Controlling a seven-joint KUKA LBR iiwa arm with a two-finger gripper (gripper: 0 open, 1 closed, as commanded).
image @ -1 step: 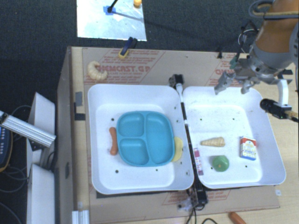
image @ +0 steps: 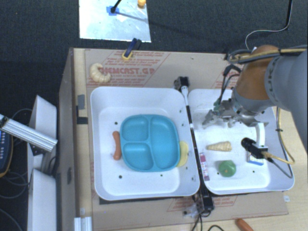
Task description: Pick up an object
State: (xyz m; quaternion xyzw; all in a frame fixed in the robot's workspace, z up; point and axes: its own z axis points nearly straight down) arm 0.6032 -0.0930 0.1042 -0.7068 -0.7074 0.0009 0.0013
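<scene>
My gripper [image: 218, 121] hangs over the back left part of the right bin [image: 269, 183], its fingers apart with nothing between them. A cream-coloured cone [image: 219, 147] lies on the bin floor just in front of the gripper. A green round object [image: 226, 168] sits a little nearer the front. In the left bin [image: 103, 186], a blue divided plate [image: 147, 142] lies flat. An orange-brown sausage [image: 116, 145] lies along the plate's left side, and a yellow piece [image: 183, 153] peeks out from under its right edge.
The raised divider [image: 192, 134] between the two bins runs just left of the gripper. Behind the bins, on the cardboard, lie a pale curled object [image: 99, 72] and a blue and yellow tool [image: 131, 48]. An orange object [image: 244, 224] lies off the front edge.
</scene>
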